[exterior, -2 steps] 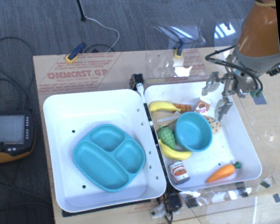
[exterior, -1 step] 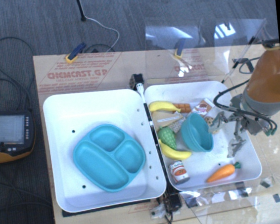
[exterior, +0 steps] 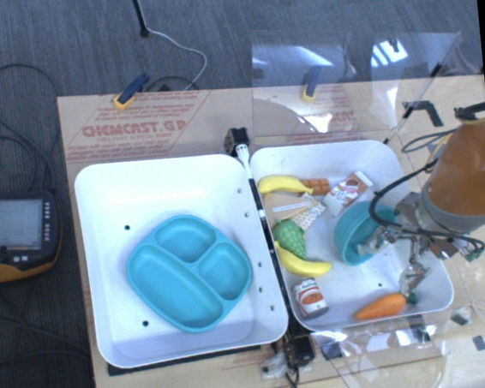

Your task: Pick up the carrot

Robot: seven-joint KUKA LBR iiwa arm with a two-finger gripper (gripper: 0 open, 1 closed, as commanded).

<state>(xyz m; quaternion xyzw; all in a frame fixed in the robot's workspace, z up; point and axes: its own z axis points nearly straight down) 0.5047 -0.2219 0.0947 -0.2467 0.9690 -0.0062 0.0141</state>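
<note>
The carrot lies on its side along the near wall of the right bin, close to that bin's near right corner, its orange body running left to right with the greenish end pointing right. Just above that right end hangs the end effector, thin metal fingers angled down toward the bin floor. They look to stand slightly apart with nothing between them, though at this slant it is hard to be sure; the carrot sits apart from them, untouched.

Left of the carrot a small can rests tilted near the bin's near left corner. Further back are a teal bowl tipped on its edge, two bananas, a green vegetable between them, and some small packets by the far wall. The arm comes in from the right, its orange band above the wrist.

In the left bin lies a blue divided plate. On the floor beyond the table sits a handheld pendant.
</note>
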